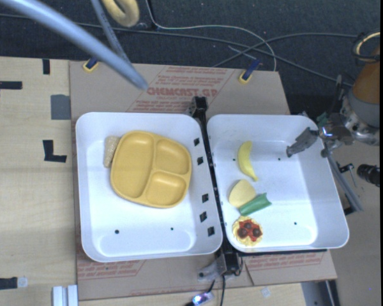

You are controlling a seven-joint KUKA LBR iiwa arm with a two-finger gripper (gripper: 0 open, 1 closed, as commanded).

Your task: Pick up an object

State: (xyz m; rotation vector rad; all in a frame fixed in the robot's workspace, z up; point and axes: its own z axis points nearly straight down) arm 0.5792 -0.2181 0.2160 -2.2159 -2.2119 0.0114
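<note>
In the right bin (306, 228), a yellow banana (244, 160) lies near the left wall. Below it sit a pale yellow wedge (241, 192) and a green pod (255, 203) that touches the wedge. A small round piece with red topping (247, 231) rests at the bin's front left corner. My gripper (311, 146) hangs over the bin's upper right corner, well to the right of the banana. Its fingers (298, 143) are spread open with nothing between them.
The left bin (96, 228) holds a yellow divided plate (150, 169), with a tan piece (110, 150) tucked under its left edge. A black divider (204, 171) separates the bins. Cables (242, 43) run behind them.
</note>
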